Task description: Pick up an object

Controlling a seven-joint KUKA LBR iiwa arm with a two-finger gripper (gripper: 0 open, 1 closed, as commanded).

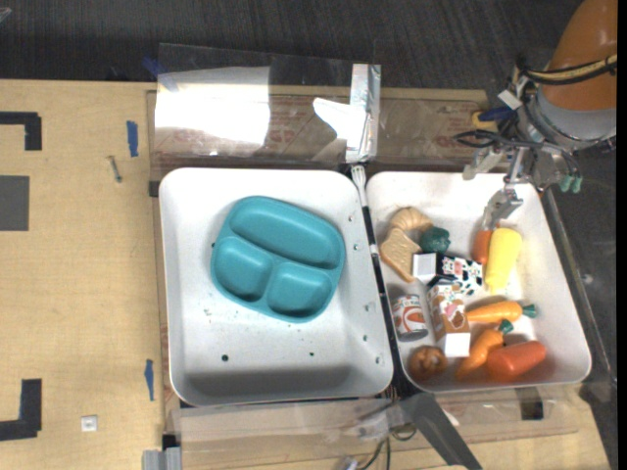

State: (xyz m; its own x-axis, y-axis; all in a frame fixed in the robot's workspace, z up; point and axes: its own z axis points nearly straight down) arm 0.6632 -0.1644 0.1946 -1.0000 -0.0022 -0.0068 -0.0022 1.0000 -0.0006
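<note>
My claw (506, 204), its spread state indeterminable, hangs directly above the yellow plastic corn cob (501, 258) lying in the right white bin (573, 306).

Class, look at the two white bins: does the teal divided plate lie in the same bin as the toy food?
No: the teal divided plate lies in the left bin.

The bench (69, 292) bears two white bins (186, 262) side by side.

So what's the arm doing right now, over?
Gripper above right bin's far end, holding nothing. Yellow corn just below it. Toys crowded together.
</note>
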